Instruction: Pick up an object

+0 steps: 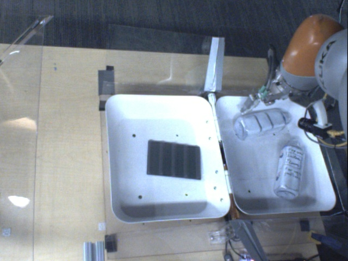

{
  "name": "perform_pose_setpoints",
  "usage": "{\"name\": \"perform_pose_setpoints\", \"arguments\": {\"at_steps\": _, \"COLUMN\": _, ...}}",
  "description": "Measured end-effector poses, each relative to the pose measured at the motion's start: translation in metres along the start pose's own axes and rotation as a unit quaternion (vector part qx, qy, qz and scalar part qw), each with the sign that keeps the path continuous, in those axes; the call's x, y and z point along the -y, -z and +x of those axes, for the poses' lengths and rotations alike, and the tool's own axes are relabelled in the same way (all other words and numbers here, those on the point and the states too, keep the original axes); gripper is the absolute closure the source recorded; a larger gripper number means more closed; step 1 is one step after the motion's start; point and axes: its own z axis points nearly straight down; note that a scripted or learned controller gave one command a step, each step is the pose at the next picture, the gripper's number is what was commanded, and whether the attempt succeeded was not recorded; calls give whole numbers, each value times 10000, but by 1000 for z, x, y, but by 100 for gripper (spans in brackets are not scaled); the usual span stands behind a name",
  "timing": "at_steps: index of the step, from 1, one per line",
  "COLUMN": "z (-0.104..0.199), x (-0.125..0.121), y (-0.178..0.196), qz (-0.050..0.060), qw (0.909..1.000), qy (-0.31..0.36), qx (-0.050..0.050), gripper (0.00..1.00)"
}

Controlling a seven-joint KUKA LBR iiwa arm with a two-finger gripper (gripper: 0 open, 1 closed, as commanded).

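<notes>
- Desk (pixel 54 145) carries two white bins side by side.
- Left bin (pixel 122 200): a dark ribbed mat (pixel 174 159) lies flat near its middle.
- Right bin (pixel 321 200): a clear plastic bottle (pixel 262 122) lies on its side near the far edge; a labelled can (pixel 289 172) lies towards the near right corner, well apart from the bottle.
- Arm (pixel 310 53) reaches in over the far right corner; tool (pixel 260 98) sits just above the bottle's upper side.
- Tool opening: cannot tell, too small and blurred. Nothing visibly held.
- Step, as judged: approach to the bottle, grasp not yet made.
- Next move likely calls for lowering squarely across the bottle's width; the round, smooth body may roll or slip.
</notes>
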Motion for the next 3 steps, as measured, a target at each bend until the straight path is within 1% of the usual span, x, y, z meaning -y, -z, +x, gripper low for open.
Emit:
{"name": "perform_pose_setpoints", "arguments": {"at_steps": 1, "z": 64, "x": -25, "y": 45, "qz": 205, "qw": 9975, "qy": -675, "qx": -92, "gripper": 0}}
{"name": "perform_pose_setpoints", "arguments": {"at_steps": 2, "z": 29, "x": -6, "y": -20, "qz": 218, "qw": 9964, "qy": -813, "qx": -86, "gripper": 0}}
{"name": "perform_pose_setpoints", "arguments": {"at_steps": 3, "z": 17, "x": -1, "y": -55, "qz": 225, "qw": 9779, "qy": -2080, "qx": -57, "gripper": 0}}
